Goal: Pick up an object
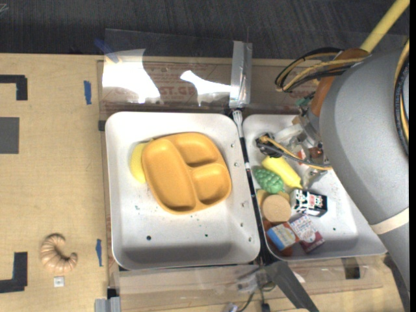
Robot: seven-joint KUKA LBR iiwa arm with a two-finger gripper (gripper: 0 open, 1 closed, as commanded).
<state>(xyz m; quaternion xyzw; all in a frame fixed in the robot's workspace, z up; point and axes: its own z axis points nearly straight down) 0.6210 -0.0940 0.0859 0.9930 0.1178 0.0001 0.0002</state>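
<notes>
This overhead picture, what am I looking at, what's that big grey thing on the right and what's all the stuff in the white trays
One camera looks down at a slant on a bench. The big grey shape on the right is a robot arm reaching in over the right bin; its job is to pick up an object. The left bin holds an orange divided plate lying over something yellow. The right bin holds a jumble: a yellow banana-like toy, a green bumpy piece, a tan round block, a small black-and-white carton and small packets. On the bench at lower left lies a curled tan toy. Whether the arm holds anything cannot be seen.
</notes>
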